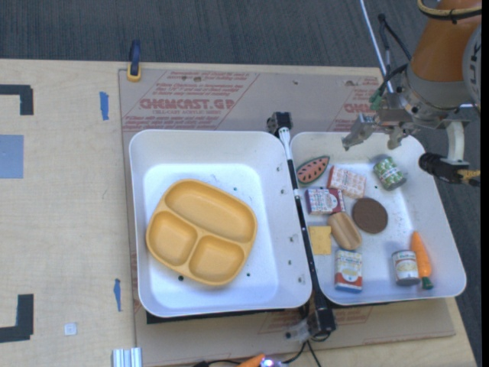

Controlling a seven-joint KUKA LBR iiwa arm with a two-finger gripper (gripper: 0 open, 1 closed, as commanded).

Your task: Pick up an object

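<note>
The desk carries two shallow white bins side by side on a printed board.

Near edge, right bin: a small carton lies at the front, with a small labelled jar to its right and a carrot just beside the jar, close to the bin's right wall.

Left bin: a yellow divided plate with three compartments sits near the centre, tilted relative to the bin walls.

Middle of the right bin: a yellow cheese slice lies next to a bread roll, which appears to touch it. A brown round disc lies just right of the roll. A small red-and-white packet lies above the cheese slice.

Far part of the right bin: a watermelon slice lies near the bin's left wall, a red-patterned packet is just right of it, and a green can lies further right.

Far edge: the hand hangs at the far rim of the right bin, above and apart from the green can. Its two fingers are spread and nothing is between them. The grey arm with its orange band enters from the upper right.
</note>
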